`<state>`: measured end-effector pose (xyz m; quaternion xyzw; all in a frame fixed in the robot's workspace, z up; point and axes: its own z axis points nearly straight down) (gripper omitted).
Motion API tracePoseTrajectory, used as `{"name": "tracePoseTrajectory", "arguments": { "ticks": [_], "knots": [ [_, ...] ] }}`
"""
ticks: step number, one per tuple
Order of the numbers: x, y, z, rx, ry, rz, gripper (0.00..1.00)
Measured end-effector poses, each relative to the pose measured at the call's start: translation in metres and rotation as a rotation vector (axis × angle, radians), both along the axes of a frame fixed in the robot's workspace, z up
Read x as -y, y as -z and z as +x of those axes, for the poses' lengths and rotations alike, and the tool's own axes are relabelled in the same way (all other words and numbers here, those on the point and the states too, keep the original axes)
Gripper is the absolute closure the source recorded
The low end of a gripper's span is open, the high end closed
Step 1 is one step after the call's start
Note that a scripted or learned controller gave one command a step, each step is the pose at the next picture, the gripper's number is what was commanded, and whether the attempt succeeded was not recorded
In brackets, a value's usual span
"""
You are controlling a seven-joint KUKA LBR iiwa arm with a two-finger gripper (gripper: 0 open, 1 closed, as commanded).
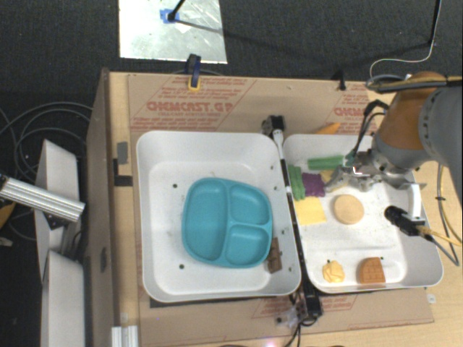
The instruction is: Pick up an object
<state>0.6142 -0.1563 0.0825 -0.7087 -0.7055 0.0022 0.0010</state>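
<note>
The fingers (336, 182) of the gripper (350, 182) are seen spread apart, with nothing caught between them; they are held over the upper middle of the right bin (427, 266), at the end of the grey arm (434, 125), which is reached in from the right.

A round tan piece (348, 210) is found just below the fingers, lying flat on the bin floor and apart from them; whether it is touched by the gripper cannot be told. A purple piece (314, 184) is seen just to the left of the fingers, with a long green piece (325, 163) above it and a flat yellow square (311, 212) below it; a narrow green strip (295, 183) is laid along the bin's left wall. Near the bin's front edge, well apart from the gripper, a small yellow lump (333, 271) and an orange-brown block (371, 270) are set side by side.

The left bin (155, 194) is placed beside the right one; a teal divided plate (228, 223) is laid in its middle, and a small brown piece (274, 255) is lodged by its right wall. Both bins are borne by the counter (217, 100).
</note>
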Motion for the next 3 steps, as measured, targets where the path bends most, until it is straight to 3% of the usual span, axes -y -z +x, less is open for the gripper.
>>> {"name": "tracePoseTrajectory", "arguments": {
  "ticks": [1, 2, 3],
  "knots": [
    [0.036, -0.017, -0.118, -0.002, 0.003, 0.001, 0.0],
    [0.031, -0.121, -0.054, 0.021, -0.012, -0.003, 0.0],
    [0.008, -0.076, -0.063, 0.003, -0.011, 0.003, 0.0]
  ]
}}
